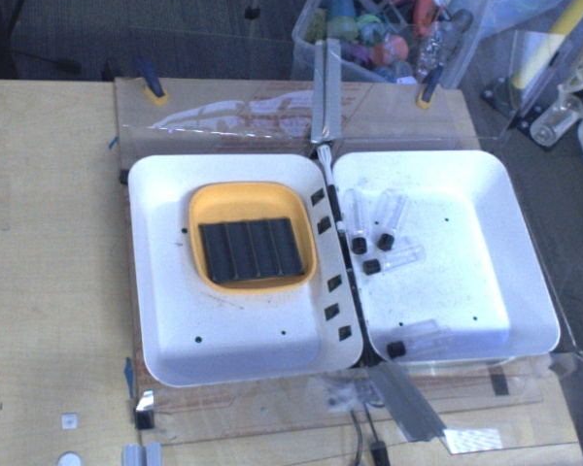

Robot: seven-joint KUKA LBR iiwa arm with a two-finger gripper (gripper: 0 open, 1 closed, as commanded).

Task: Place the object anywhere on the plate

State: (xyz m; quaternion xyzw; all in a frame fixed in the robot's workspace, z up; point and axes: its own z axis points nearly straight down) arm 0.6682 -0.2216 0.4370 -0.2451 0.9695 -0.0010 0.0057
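Note:
A yellow square plate [206, 207] sits in the left white bin [155, 289], a little above the bin's middle. A dark grey ribbed slab [251, 250] lies flat on the plate and covers most of its floor. In the right white bin [486, 260], several clear vials with black caps [381, 229] lie loose near the left wall. One more clear vial [418, 339] lies at the bin's front edge.
A strip with black tabs [332, 260] runs between the two bins. A clear tub of colourful items [389, 17] stands behind the bins. A metal bar [322, 90] stands at the back centre. Bare wooden bench [49, 260] lies to the left.

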